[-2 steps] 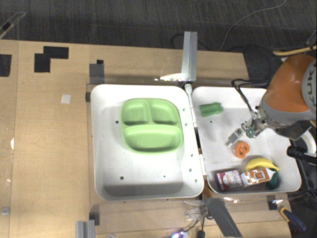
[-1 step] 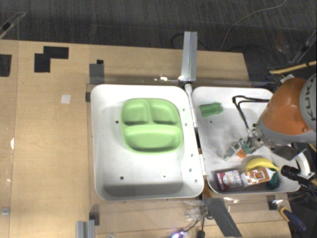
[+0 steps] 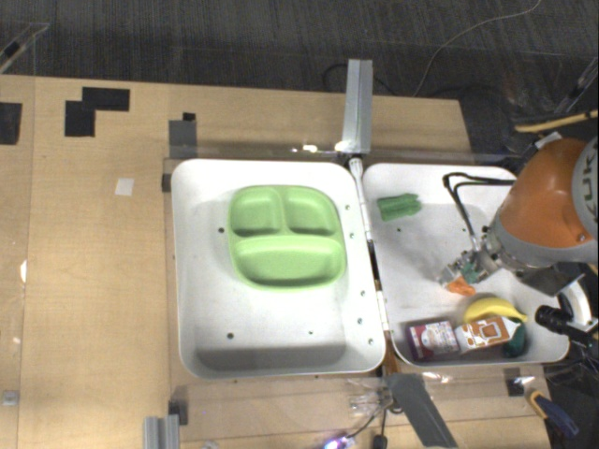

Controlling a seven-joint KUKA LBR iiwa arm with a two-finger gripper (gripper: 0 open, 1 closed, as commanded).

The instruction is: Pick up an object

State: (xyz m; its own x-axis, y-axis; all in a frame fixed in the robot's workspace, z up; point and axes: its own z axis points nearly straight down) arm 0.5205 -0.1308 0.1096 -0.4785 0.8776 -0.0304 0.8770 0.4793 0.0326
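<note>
Two bins sit on your counter; your gripper hangs over the carrot, finger state unclear.

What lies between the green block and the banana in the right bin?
In the camera view, the gripper and a small orange piece lie between the green block and the banana.

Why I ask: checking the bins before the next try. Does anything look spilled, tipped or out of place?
Nothing spilled. The bottle lies on its side by the right bin's near wall, with a banana against it. The green divided plate sits flat in the left bin.
</note>
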